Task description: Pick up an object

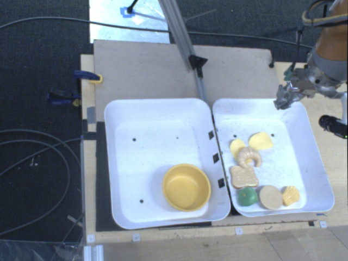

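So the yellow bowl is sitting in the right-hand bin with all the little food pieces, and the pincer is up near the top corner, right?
Not quite. In the camera view the yellow bowl sits in the left bin, alone; the little food pieces lie in the right bin. The pincer is indeed near that bin's top corner.

Left bin (pixel 122 145): broad bare floor across rear and left; yellow bowl (pixel 186 186) blocking front right corner. Right bin (pixel 310 145): open floor along rear and right side; front left crowded by yellow chip (pixel 261 141), croissant (pixel 249 156), toast slice (pixel 243 176), green ball (pixel 248 196), tan disc (pixel 270 197), shell-shaped piece (pixel 290 195), closely packed, several touching. Slanted metal pole (pixel 179 29) crossing above bench rear.
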Available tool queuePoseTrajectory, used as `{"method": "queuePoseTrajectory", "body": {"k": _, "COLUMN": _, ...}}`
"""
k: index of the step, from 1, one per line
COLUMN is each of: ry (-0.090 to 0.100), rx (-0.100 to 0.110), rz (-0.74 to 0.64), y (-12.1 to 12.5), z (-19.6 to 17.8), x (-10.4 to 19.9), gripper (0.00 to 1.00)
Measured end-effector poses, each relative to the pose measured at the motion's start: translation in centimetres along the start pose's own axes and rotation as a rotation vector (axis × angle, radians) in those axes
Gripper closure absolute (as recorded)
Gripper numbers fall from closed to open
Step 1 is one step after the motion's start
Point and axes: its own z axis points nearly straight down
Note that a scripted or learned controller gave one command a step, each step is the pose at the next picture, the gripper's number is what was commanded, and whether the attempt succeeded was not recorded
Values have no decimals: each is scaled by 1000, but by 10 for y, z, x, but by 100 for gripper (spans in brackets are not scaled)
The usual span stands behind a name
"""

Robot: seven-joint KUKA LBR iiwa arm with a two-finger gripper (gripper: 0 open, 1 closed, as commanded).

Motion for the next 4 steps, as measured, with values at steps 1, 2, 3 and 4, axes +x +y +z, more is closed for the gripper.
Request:
{"method": "queuePoseTrajectory", "body": {"k": 1, "ry": 1, "rx": 5, "rz": 0, "y": -9, "z": 11, "x": 42, "gripper": 100}}
{"method": "queuePoseTrajectory", "body": {"k": 2, "ry": 3, "rx": 6, "rz": -2, "y": -26, "z": 26, "x": 95, "gripper": 100}}
{"method": "queuePoseTrajectory", "body": {"k": 3, "ry": 2, "rx": 7, "rz": -1, "y": -42, "z": 39, "x": 144, "gripper": 100}}
{"method": "queuePoseTrajectory", "body": {"k": 4, "ry": 3, "rx": 6, "rz": -3, "y": -51, "z": 48, "x": 195, "gripper": 100}}
